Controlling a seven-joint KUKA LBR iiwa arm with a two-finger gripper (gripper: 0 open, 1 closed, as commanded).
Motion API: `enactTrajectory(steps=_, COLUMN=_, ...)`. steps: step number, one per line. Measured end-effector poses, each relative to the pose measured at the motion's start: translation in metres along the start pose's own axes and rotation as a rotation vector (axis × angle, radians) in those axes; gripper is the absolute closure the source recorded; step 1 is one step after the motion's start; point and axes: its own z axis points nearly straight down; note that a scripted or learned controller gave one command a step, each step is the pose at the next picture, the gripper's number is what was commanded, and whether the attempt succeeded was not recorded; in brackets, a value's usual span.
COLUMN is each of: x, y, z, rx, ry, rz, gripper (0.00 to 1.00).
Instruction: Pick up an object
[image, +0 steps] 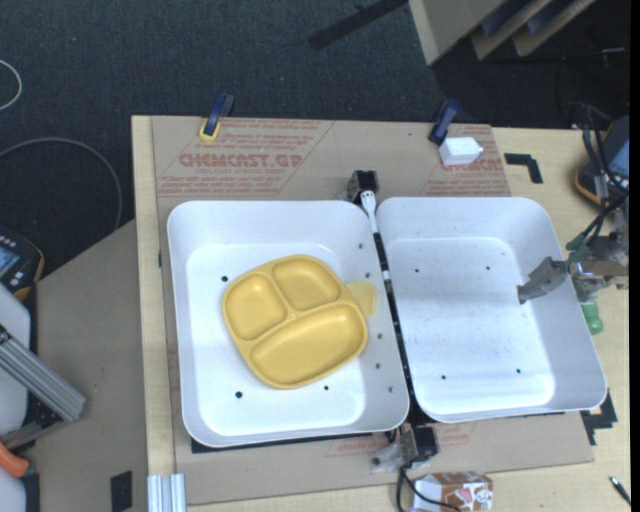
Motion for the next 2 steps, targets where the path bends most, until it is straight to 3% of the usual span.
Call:
enactTrajectory(steps=1, x=0.033, y=-0.0188, z=-0.2767, rx=-0.021, ry=-0.006, rz=-0.003, gripper=0.0)
enactTrajectory(steps=2, x=0.0328, y=-0.0182, z=-0.2789, rx=-0.008, ry=-0.004, rz=-0.001, gripper=1.0)
